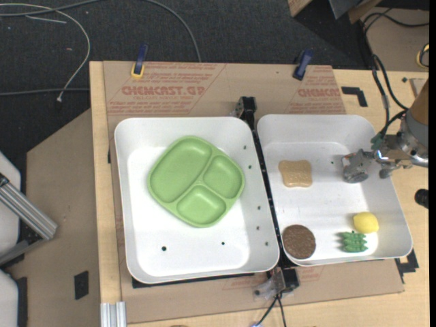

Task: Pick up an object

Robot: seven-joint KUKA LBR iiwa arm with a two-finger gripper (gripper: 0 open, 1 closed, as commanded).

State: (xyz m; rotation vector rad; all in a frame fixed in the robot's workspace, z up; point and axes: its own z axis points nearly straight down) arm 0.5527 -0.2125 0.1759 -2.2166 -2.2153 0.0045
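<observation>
— What's in the right bin?
— A tan, squarish cracker, a rough brown disc, a smooth lemon beside leafy greens.
— And the gripper?
— Over the bin's right side; can't tell its state.

Glossy green plastic plate

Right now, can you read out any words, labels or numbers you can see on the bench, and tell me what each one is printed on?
"CHEMCAST GP": red print on the brown protective sheet behind the left bin; last letters faint.
"CHEMCAST": the same red print, partly readable, on the sheet behind the right bin.
Smaller red lines under both: too blurred to read.
Nothing readable on the green divided plate, the food items or the pincer.
</observation>
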